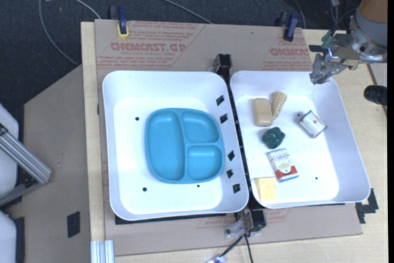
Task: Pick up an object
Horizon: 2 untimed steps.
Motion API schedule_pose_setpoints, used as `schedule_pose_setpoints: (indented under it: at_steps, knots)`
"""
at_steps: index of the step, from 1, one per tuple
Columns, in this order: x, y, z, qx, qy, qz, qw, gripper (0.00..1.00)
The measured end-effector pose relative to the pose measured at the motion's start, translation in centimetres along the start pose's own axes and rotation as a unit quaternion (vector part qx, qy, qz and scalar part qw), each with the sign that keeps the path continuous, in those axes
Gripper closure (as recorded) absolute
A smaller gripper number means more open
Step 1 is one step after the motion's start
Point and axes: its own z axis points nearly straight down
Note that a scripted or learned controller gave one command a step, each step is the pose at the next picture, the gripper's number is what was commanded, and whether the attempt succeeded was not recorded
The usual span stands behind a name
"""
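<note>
**Claw over the far corner of the right bin, nothing in it**

I see the claw [320, 72] hanging at the far right corner of the right bin [345, 151], just over its rim, touching none of the objects. Whether it is spread or pressed together I cannot tell from this angle; nothing shows between its tips.

The candidates all lie below and to the left of the claw as the camera sees it. Nearest is a small white and grey packet [312, 124], which I judge light and probably slick. Further off sit a tan bread-like piece [263, 111] touching a cone-shaped piece [279, 103]; both look light and maybe soft. Beyond them are a dark green lump [273, 137], a red and white carton [282, 165] and a flat yellow card [265, 188].

I would take the green lump across its middle: it stands proud and apart from its neighbours. The card looks too flat to pinch.

The blue divided plate [184, 145] fills the left bin [117, 151], well away.
</note>
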Motion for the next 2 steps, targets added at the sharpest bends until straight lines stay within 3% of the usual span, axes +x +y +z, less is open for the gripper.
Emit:
schedule_pose_setpoints:
  at_steps: [2]
  knots:
    - [9.4, 1.3, -0.1, 0.002, 0.001, 0.001, 1.0000, 1.00]
